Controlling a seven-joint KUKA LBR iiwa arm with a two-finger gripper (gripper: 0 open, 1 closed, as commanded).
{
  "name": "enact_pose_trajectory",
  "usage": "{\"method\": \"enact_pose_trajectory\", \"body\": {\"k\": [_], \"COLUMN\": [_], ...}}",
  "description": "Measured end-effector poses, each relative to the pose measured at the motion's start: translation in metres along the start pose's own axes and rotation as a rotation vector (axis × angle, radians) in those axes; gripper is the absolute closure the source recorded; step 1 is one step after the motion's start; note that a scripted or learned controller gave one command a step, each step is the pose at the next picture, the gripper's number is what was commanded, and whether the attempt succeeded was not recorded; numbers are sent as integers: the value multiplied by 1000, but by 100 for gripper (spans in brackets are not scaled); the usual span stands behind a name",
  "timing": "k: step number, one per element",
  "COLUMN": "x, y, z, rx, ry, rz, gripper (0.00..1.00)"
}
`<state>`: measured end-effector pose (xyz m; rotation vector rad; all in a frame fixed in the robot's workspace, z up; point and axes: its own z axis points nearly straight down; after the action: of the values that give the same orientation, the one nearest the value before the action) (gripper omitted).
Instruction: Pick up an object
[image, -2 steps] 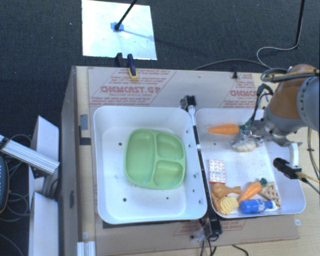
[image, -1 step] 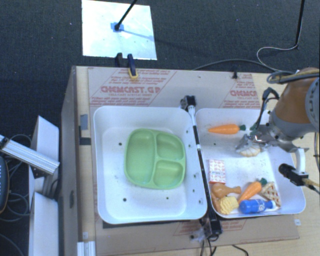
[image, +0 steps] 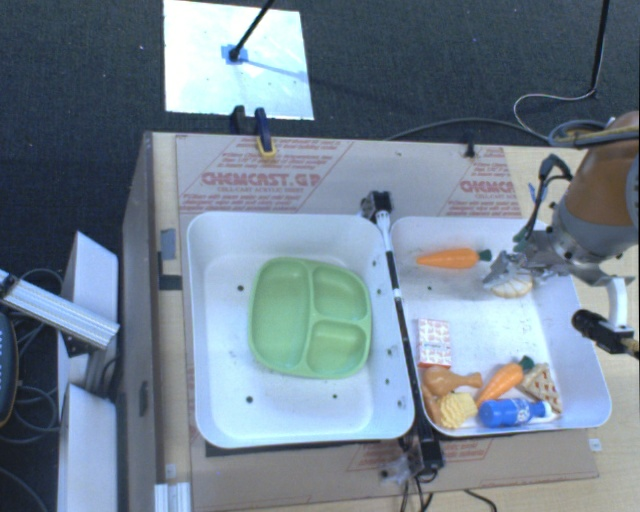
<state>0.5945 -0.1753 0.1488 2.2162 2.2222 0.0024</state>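
Note:
My gripper (image: 508, 268) hangs low over the back of the right bin (image: 490, 330), right above a pale flat round piece (image: 514, 289) that lies on the bin floor. It seems to touch that piece. An orange carrot (image: 448, 259) lies just to the gripper's left. At the bin's front lie a red-and-white packet (image: 434, 342), a chicken drumstick (image: 450, 380), a yellow corn piece (image: 458, 408), a small carrot (image: 502, 380), a waffle-like cracker (image: 542, 386) and a blue bottle (image: 512, 411).
A green divided plate (image: 310, 317) rests in the left bin (image: 225, 330). A black bar (image: 395, 290) runs along the wall between the two bins. The arm's orange-banded wrist (image: 600, 190) stands over the right bin's far right corner.

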Motion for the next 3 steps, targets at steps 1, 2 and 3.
{"method": "enact_pose_trajectory", "body": {"k": [1,2,3], "x": [-26,-31,-31], "y": [-22,18,-15], "z": [3,7,-16], "rx": [3,1,1], "ry": [0,1,0], "rz": [2,-1,1], "gripper": [100,100,100]}}
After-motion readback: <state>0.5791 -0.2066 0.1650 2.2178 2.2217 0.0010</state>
